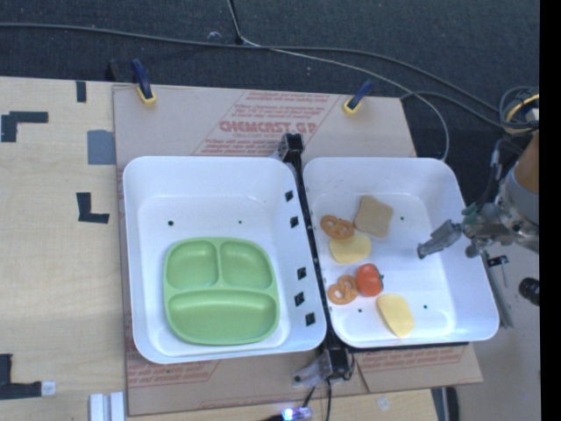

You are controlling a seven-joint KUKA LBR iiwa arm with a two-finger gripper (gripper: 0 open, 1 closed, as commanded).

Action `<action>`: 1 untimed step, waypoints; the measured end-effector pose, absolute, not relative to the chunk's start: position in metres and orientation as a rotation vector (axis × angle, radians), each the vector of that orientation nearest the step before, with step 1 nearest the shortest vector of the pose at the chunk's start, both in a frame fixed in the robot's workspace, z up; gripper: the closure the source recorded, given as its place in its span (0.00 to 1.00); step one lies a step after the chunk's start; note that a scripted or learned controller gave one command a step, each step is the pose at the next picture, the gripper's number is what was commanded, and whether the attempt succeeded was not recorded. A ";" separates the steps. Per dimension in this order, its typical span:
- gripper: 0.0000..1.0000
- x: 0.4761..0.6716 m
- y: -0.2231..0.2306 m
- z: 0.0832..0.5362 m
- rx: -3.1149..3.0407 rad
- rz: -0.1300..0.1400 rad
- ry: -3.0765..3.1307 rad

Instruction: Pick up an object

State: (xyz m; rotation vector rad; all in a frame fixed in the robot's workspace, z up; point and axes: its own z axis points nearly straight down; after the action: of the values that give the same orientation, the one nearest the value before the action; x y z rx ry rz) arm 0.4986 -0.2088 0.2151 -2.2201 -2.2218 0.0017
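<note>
The right bin [438,175] holds several toy foods. A brown bread slice [374,216] lies near its middle, with a pretzel [337,227] and a pale yellow disc [350,249] to its left. Lower down sit a red tomato [369,280], a second pretzel [342,290] and a yellow wedge [396,315]. My gripper [458,242] hangs over the bin's right side, open, with nothing between its fingers. One grey finger [436,240] points left toward the foods, well apart from them.
The left bin [140,182] carries a green three-compartment plate [221,290]. A black divider strip [301,235] runs between the bins. Both bins rest on a cardboard sheet [254,121] held by two clamps. Cables cross the dark floor behind.
</note>
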 end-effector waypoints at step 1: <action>0.00 0.502 -0.199 0.165 -2.217 0.004 -2.220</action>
State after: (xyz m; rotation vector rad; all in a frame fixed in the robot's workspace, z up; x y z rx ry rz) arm 0.5024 -0.1992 0.1646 -2.2174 -2.2196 0.0042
